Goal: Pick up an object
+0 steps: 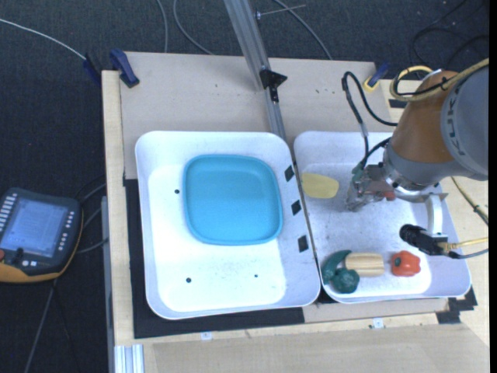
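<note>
Grey metal, the gripper [359, 195] hangs low over the right bin [342, 231], just beside a yellow piece [320, 186]. I cannot tell how it stands. A green toy [340, 272], a wooden block [365, 264] and a red pepper [404, 263] lie along the near wall. A blue plate [232, 199] sits in the left bin [159, 208].

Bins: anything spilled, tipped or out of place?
Nothing stands out. The blue plate lies flat in the left bin. In the right bin, the yellow piece, green toy, wooden block and red toy all sit inside the walls. The gripper hangs over bare floor.
</note>
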Controlling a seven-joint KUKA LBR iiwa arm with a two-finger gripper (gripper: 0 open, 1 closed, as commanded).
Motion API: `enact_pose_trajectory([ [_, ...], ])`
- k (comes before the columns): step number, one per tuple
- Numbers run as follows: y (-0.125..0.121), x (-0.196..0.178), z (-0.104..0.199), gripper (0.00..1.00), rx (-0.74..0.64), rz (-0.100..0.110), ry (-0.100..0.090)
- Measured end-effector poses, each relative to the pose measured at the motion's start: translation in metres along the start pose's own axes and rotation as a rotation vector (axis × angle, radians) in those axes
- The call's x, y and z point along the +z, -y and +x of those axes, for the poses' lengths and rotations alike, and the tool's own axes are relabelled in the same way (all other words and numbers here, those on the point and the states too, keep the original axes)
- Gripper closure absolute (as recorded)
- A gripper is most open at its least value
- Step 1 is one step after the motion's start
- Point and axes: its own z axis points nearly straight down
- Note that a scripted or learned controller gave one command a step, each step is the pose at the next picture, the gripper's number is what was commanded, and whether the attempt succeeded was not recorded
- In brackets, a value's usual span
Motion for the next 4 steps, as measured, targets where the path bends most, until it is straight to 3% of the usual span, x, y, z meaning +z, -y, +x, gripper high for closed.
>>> enact_pose_trajectory([
  [2, -0.002, -0.094, 0.000, 1.00, 0.000, -0.003, 0.001],
  [4, -0.027, -0.096, 0.113, 1.00, -0.004, 0.001, -0.001],
])
